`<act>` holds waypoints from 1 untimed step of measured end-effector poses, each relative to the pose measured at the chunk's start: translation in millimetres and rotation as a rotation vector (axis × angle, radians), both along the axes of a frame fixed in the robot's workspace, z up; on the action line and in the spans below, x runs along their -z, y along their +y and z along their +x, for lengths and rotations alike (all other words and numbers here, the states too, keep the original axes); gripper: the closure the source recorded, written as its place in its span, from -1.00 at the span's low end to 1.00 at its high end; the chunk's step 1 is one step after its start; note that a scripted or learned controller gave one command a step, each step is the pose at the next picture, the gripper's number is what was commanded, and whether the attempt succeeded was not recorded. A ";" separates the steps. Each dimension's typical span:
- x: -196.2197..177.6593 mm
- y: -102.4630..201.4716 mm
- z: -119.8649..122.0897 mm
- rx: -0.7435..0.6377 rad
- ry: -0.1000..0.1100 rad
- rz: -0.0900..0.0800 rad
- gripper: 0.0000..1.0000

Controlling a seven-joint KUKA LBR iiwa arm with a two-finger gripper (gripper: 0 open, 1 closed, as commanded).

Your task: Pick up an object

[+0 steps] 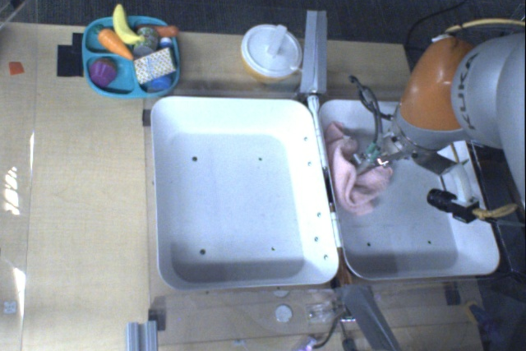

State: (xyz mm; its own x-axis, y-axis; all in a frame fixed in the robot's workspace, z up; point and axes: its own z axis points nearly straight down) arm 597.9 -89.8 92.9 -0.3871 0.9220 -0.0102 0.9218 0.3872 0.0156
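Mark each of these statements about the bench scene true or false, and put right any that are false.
1. A pink cloth lies in the right bin. True.
2. The gripper is over the left bin. False: it is over the right bin, at the cloth.
3. A blue tray holding a banana sits beyond the left bin's far left corner. True.
4. The white lidded cup stands inside the right bin. False: it stands on the bench beyond the bins.
5. The cloth lies against the right bin's left side. True.

Gripper point(374, 158) down on pink cloth point(353, 177) in right bin point(427, 259).
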 end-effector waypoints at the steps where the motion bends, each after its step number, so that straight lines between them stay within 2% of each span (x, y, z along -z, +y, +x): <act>1: -106.2 -78.7 -7.5 -0.236 0.002 -0.006 -1.00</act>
